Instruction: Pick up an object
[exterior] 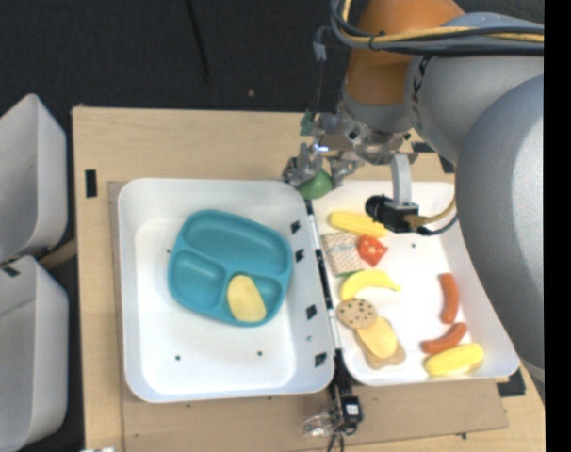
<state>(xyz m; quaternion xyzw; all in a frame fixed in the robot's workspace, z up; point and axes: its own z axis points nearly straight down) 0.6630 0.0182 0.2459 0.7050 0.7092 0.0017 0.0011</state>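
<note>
Hanging over the far edge where the two bins meet, the gripper (314, 169) has a small green round thing (316, 185) right at its tips. It looks like the green thing sits between the fingers, but I cannot tell how far open they are.

The left bin (144, 347) holds a blue plate (215, 252) with little sections, and a yellow oval food (246, 299) lies in the plate's near right section.

The right bin (413, 281) holds toy foods. A yellow banana (356, 222) lies near the far edge, closest to the gripper. Just past it are a red piece (371, 249) and a cracker (340, 250). Another banana (368, 282) lies in the middle. A cookie (356, 314) and a bread piece (380, 341) sit near the near left corner. Two sausages (448, 297) and a yellow corn (453, 360) lie along the right side.

Both bins rest on a tan bench (172, 121).
</note>
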